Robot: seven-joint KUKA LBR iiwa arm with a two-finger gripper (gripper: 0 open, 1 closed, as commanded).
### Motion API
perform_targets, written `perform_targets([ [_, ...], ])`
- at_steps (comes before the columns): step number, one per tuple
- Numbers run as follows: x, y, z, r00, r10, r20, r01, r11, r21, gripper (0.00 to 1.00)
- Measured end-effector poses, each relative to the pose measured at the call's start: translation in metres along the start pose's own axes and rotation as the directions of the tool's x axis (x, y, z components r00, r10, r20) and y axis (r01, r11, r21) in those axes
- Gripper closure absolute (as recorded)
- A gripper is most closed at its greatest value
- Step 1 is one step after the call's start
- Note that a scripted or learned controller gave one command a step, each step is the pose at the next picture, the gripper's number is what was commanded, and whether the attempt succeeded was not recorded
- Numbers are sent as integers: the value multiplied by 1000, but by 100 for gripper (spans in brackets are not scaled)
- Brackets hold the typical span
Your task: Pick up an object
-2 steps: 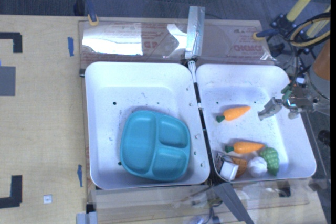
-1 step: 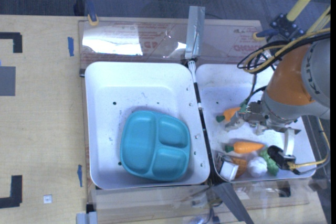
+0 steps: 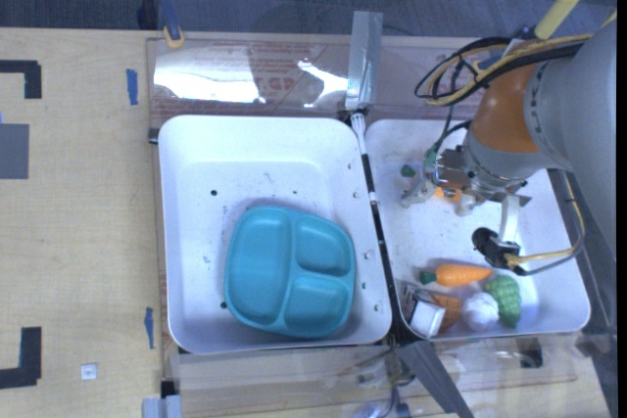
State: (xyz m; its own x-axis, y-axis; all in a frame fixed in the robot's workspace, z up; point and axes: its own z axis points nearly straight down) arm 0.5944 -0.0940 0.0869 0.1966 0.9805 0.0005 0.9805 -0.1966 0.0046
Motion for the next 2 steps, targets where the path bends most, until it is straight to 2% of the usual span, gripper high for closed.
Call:
perform_targets([
  [1,-42,-83,-1,978,-208,1,208,978,1,0],
  [2,-7,-29,-1,973,-229,0,229,973,-4,0],
])
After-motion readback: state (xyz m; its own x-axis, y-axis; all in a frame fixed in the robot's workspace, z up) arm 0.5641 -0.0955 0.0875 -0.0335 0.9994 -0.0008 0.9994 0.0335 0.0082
